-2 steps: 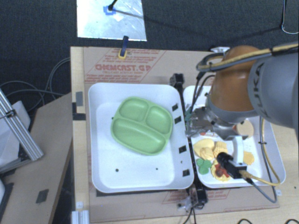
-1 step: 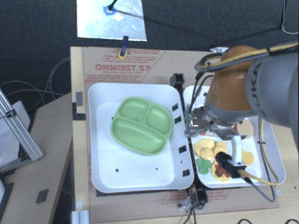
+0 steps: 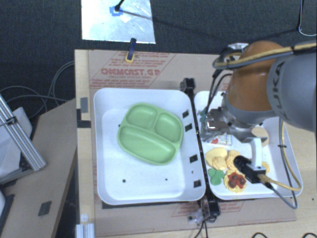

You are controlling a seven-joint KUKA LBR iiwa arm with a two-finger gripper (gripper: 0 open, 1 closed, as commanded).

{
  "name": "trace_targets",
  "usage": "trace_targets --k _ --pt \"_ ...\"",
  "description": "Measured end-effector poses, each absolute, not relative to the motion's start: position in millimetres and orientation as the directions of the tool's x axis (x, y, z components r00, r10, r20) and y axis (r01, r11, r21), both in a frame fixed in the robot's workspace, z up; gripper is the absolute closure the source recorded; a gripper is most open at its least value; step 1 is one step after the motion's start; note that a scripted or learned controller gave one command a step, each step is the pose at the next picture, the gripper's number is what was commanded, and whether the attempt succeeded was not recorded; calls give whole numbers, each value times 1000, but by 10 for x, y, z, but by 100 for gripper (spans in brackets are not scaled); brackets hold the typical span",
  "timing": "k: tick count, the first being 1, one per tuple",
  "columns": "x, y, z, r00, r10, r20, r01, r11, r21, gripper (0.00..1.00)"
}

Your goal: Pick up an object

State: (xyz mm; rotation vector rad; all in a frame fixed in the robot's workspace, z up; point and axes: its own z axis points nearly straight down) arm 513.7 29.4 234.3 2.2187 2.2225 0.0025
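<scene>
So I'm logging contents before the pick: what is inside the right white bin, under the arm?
The right white bin shows a yellow toy piece, a small green piece and a red-and-yellow piece near its front. The grey and orange arm covers the bin's back half, so anything there is hidden.

Even, fairly bright light is falling from above across the middle of the frame, and the two white bins (image 3: 106, 148) are glowing almost without texture, the left one nearly washing out along its floor. The green divided tray (image 3: 150, 133) is casting only a thin, soft shadow at its lower edge. In the upper left, a foil-like sheet (image 3: 117, 14) is throwing mottled glare. The dark carpet around the bench is looking grainy and dim. The arm (image 3: 270, 86) at right is appearing soft and slightly blurred, and fine detail among the small objects at lower right is smearing.
</scene>
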Motion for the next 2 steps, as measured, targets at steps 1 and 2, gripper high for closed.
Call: trace_targets --k 1,2 --pt "5105 381 2161 -4 1000 0 1000 4 -1 100" --pt "5114 289 2145 -1 1000 0 1000 1 1 100"
